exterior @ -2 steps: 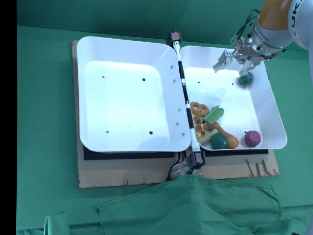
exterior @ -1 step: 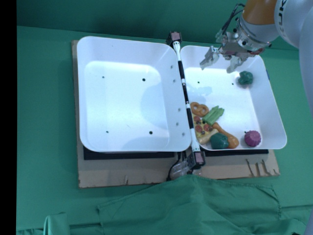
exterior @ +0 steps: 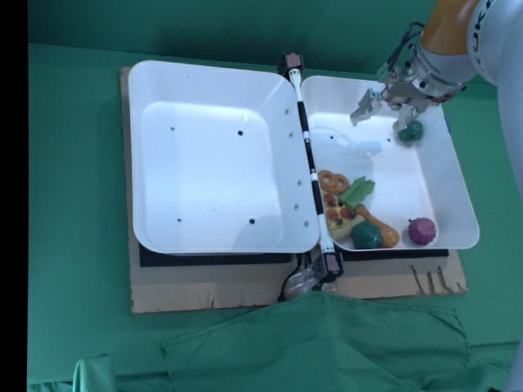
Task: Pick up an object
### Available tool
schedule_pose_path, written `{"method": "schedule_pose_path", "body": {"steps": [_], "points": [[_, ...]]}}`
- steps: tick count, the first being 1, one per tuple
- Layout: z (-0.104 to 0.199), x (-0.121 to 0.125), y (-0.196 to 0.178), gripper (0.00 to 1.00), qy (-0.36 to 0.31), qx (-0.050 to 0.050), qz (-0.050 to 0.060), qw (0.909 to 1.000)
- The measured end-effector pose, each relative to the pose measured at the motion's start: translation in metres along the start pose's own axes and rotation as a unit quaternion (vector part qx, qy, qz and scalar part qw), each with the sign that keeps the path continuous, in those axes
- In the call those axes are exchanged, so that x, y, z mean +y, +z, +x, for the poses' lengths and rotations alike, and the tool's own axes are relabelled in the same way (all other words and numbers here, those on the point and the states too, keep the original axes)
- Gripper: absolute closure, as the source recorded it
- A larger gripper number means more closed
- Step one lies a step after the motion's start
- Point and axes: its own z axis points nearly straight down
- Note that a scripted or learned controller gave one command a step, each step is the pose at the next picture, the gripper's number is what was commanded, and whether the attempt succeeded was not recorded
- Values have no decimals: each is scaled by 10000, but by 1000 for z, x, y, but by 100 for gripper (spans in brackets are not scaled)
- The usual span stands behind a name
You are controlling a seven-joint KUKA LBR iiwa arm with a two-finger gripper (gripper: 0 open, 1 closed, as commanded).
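My gripper [exterior: 382,117] hangs over the back of the right bin [exterior: 458,182], open, its two fingers spread wide with nothing between them. A small dark green object [exterior: 412,131] lies just past the right fingertip [exterior: 404,122], outside the gap, touching it or very close. Toward the bin's front lie a pretzel [exterior: 331,180], a green leafy piece [exterior: 357,191], a pizza slice [exterior: 341,217], an orange carrot [exterior: 381,227], a dark green round fruit [exterior: 367,235] and a purple fruit [exterior: 422,230].
The left bin [exterior: 163,88] sits beside the right one, with a black-and-white divider bar [exterior: 308,149] between them. Both rest on a cardboard sheet [exterior: 204,288] on green cloth. A fold of cloth [exterior: 327,341] rises at the front.
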Motion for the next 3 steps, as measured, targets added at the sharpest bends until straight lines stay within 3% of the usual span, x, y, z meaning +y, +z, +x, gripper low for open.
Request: {"method": "schedule_pose_path", "body": {"steps": [1,2,3], "points": [[74,-65,-41,0,-54,32,-9,10000],[121,-95,-38,0,-47,27,7,10000],[44,-124,-45,0,22,6,-1,10000]]}}
